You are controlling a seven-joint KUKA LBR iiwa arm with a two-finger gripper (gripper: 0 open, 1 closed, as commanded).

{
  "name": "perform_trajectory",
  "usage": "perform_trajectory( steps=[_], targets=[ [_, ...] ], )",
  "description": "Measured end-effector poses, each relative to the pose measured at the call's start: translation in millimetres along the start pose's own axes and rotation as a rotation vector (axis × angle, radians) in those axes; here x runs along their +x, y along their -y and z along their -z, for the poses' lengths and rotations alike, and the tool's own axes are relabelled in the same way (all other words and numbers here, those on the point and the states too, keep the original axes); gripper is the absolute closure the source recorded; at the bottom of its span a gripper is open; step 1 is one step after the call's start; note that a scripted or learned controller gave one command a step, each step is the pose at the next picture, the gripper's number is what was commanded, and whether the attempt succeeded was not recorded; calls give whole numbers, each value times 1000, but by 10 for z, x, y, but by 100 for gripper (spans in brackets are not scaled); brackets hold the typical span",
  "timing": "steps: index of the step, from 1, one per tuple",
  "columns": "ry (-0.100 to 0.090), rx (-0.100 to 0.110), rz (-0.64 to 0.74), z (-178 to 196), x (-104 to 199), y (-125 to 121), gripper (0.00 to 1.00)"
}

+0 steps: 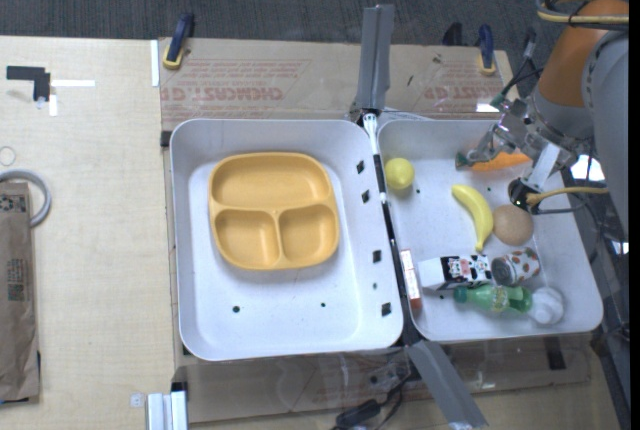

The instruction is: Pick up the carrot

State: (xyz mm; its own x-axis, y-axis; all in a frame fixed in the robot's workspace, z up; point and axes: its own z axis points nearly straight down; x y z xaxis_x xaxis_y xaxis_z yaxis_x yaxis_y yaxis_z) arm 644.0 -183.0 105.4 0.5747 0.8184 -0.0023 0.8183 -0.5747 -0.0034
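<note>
- Arm (590,68) comes in from the right edge, grey links with the orange band up top, wrist angled down and left over the far right corner of the right bin (585,303).
- Pincer (487,154) sits low at the bin's upper right area, tip pointing left toward the bin's middle.
- Carrot (508,158) lies right at the pincer tip, orange end poking out to the right of the dark fingers; looks touching or just beside them.
- Can't tell if the carrot is actually between the fingers or just under them, so pincer state: cannot tell.
- Carrot appears down at bin-floor level, near the bin's far wall.
- Rest of right bin: yellow lemon (399,174) near the left wall, banana (474,210) mid-bin, brown egg-shaped item (512,225) just beside the banana's lower end.
- Near edge of that bin: small black-and-white carton (460,269), green bottle (495,298) lying on its side, a can (515,267), a whitish round item (547,306).
- Left bin (200,318) holds a yellow three-compartment plate (272,210), well apart from the arm.
- Both bins sit side by side on the desk (90,218), cardboard behind them.
</note>
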Motion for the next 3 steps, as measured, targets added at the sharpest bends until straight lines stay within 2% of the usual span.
perform_trajectory(
  steps=[1, 2, 3],
  targets=[
    [-1, -2, -9, 518, -425, 188, 0],
    [-1, -7, 238, -120, 5, -187, 0],
    [1, -8, 240, -20, 6, -191, 100]
  ],
)
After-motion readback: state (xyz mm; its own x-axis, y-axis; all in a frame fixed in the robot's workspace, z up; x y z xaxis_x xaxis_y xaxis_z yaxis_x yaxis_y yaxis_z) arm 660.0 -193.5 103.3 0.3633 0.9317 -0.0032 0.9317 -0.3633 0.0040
